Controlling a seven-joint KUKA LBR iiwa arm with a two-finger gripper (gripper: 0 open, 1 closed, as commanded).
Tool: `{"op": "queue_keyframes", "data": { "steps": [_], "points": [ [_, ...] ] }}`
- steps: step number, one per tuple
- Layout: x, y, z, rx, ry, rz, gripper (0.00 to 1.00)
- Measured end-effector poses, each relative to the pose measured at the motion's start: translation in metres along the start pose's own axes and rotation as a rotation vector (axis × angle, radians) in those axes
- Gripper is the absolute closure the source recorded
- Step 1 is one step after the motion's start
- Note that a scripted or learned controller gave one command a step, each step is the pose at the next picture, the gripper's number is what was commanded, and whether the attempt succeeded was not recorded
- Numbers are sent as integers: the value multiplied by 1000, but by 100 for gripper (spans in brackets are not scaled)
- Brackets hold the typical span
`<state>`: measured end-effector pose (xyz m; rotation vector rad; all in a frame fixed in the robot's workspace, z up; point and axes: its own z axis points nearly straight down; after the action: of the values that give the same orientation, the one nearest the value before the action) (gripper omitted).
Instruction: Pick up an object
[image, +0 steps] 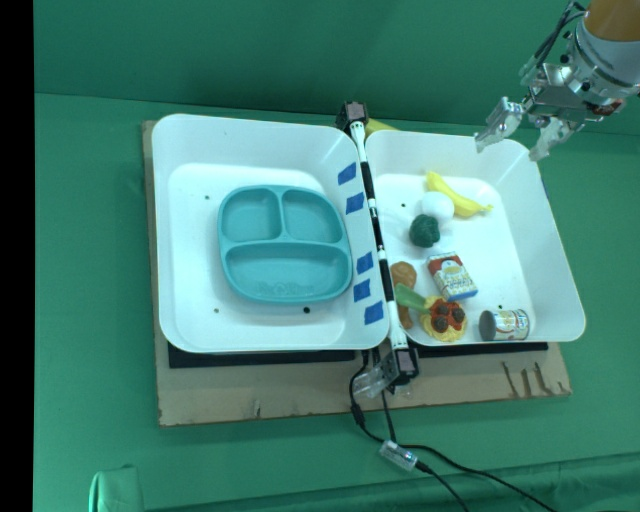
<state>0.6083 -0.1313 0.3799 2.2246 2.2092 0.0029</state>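
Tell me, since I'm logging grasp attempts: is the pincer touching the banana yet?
Apart. The camera view shows the pincer up beyond the right bin's far corner, with bare white bin floor between it and the banana, and nothing between its open fingers.

Both bins, the left bin (190, 150) and the right bin (545, 230), look like smooth white plastic with a soft sheen. The teal divided plate (285, 245) is plastic too, matt to faintly glossy. Under the bins lies a rough brown cardboard sheet (250, 400) (edges frayed), on a table (80, 300) draped in matt green cloth. The gripper (527, 128) looks like bare, shiny metal. The small can (504, 323) has a metallic end and a paper-like label.
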Motion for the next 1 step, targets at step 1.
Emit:
{"op": "queue_keyframes", "data": {
  "steps": [1],
  "points": [
    [-34,-11,184,1,-2,1,0]
  ]
}}
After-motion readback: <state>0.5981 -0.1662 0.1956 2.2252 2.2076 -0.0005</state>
